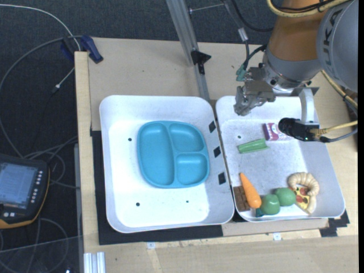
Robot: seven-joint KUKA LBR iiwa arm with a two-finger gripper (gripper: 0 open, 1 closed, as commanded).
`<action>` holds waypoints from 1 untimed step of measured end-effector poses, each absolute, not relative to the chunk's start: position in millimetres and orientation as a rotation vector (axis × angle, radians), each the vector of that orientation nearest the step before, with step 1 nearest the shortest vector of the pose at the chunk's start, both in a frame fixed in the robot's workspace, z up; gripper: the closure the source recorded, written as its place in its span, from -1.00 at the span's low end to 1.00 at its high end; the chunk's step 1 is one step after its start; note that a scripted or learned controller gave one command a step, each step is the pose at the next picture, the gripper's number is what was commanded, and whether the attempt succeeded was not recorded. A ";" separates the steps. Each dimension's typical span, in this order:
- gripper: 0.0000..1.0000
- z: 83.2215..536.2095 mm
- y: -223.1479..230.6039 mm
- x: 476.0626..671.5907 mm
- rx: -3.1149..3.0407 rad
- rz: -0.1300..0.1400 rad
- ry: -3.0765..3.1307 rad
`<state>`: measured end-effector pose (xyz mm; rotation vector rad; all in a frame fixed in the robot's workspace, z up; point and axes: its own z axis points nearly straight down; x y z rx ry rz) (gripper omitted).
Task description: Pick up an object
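The robot's claw point(245, 104) hangs over the far left corner of the right-hand white bin point(324, 169), pointing down from a grey arm with an orange band point(301, 16) that reaches in from the right. Whether its fingers are spread or closed cannot be told from this angle, and nothing can be seen between them.

Closest to the claw, a little nearer the viewer and to the right, a small purple and white packet point(271, 131) lies flat on the bin floor. Just below it a short green stick, something like a bean pod point(252, 146), lies on its side, well apart from anything else. A black cylinder on the arm's wrist point(296, 128) sits just right of the packet.

Farther off, along the bin's near edge, several toy foods crowd together: an orange carrot point(250, 190), a brown block point(240, 198) against the bin wall, two green round pieces point(277, 202), and a cream-coloured ring-shaped piece point(303, 189) in the near right corner.

The left-hand bin point(116, 152) holds a blue divided plate point(173, 153). Both bins rest on a tan tabletop point(136, 67).

Any one object will do for the pick. The green stick looks the easiest choice, since it lies alone with open floor on both long sides. The claw should likely come straight down across its narrow width, centred along its length, so it does not roll away. The crowded pile at the near edge looks riskier, because fingers could nudge neighbours
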<state>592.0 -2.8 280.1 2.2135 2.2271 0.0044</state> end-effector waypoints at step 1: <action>1.00 260.5 54.6 605.1 2.215 0.003 2.230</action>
